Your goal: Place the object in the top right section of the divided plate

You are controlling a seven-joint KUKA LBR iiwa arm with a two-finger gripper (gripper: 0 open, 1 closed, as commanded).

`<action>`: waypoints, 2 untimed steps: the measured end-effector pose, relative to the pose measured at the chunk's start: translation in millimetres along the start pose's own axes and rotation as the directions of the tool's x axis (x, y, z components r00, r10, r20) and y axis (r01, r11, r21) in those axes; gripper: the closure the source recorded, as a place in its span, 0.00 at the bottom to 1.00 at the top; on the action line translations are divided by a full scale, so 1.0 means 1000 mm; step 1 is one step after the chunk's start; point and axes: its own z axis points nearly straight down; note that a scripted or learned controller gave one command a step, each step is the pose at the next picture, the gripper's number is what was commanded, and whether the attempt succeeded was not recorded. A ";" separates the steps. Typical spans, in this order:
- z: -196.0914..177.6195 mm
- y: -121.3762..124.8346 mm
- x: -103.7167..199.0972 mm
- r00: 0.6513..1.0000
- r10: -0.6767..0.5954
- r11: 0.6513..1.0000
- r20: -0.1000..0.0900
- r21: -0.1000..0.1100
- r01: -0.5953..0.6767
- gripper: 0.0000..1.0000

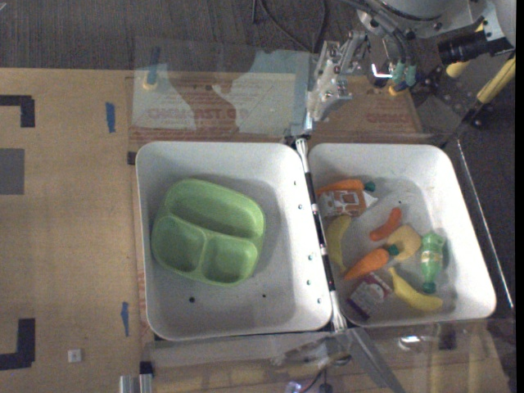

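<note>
We park the gripper (327, 84) above the bins; its grasp state we cannot tell, and the divided plate (209, 231) awaits loading.

a tan wooden bench (65, 244) carries two shallow white bins side by side, touching along their inner edges; the left bin (221, 313) and the right bin (467, 211) sit toward the near side; blue tape strips (110, 117) and black corner marks (20, 109) lie on the bare wood at left
</note>
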 end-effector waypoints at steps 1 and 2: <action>0.168 0.024 0.040 1.000 0.018 1.000 -0.004 -0.002 -0.018 1.00; 0.223 0.047 0.082 0.940 0.342 0.940 -0.008 0.003 -0.342 1.00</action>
